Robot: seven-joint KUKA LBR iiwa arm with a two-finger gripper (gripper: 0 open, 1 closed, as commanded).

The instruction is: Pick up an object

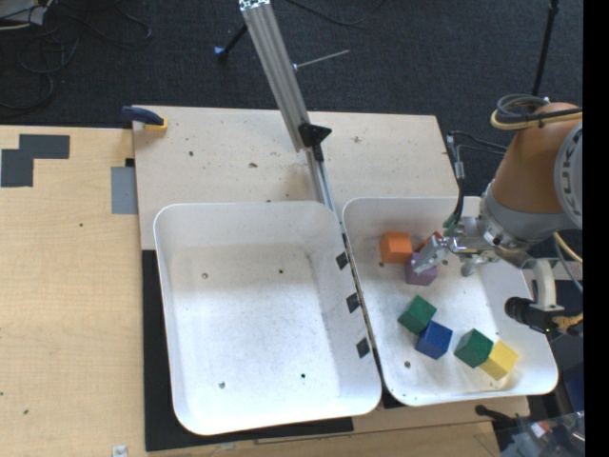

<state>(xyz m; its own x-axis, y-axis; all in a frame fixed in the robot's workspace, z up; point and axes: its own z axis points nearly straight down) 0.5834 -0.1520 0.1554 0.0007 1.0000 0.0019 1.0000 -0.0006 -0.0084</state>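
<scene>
The right bin holds several blocks. An orange block lies at its upper left, with a purple block just right of and below it. My gripper reaches in from the right and sits directly over the purple block, touching or nearly touching its top. Lower in the bin are a green block, a blue block, a second green block and a yellow block.
The left bin lies beside the right one, split off by a divider with black clips. A slanted aluminium bar rises from the bench behind the bins. The arm's orange wrist overhangs the right bin's edge.
</scene>
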